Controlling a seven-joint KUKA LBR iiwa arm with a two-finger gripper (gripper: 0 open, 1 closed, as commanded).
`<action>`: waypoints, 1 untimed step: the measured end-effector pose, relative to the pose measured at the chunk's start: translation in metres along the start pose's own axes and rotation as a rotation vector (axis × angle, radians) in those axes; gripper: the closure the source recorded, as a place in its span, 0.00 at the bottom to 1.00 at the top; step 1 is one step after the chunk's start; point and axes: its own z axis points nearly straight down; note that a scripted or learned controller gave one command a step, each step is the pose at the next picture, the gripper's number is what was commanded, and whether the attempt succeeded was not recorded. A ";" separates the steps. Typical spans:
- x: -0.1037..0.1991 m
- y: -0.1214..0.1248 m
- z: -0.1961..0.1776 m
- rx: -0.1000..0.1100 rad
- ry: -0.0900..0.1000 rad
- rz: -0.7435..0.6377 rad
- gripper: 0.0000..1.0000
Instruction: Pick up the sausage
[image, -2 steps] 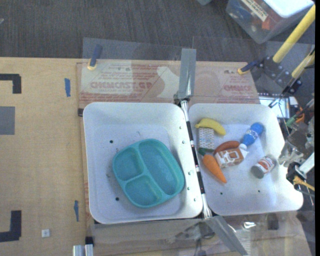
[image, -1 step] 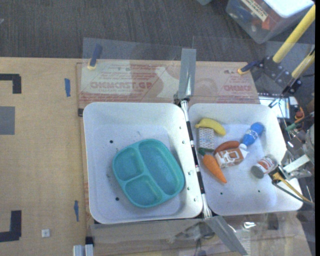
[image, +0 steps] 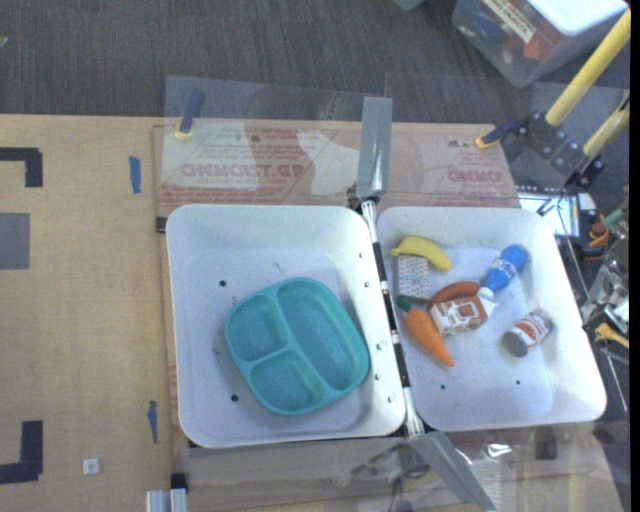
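Two white bins sit side by side. The left bin (image: 190, 250) holds a teal plate (image: 296, 345) with three parts. The right bin (image: 560, 390) holds a banana (image: 421, 252), a sausage (image: 453, 292) touching a small carton (image: 461, 315), a carrot (image: 429, 337), a blue bottle (image: 503, 270) and a can (image: 526, 333).

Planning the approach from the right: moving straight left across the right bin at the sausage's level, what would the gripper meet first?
Probably the blue-capped bottle, lying just right of the sausage; height is unclear, so it might pass over.
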 end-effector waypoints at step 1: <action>-0.009 0.010 0.066 0.005 -0.001 0.206 1.00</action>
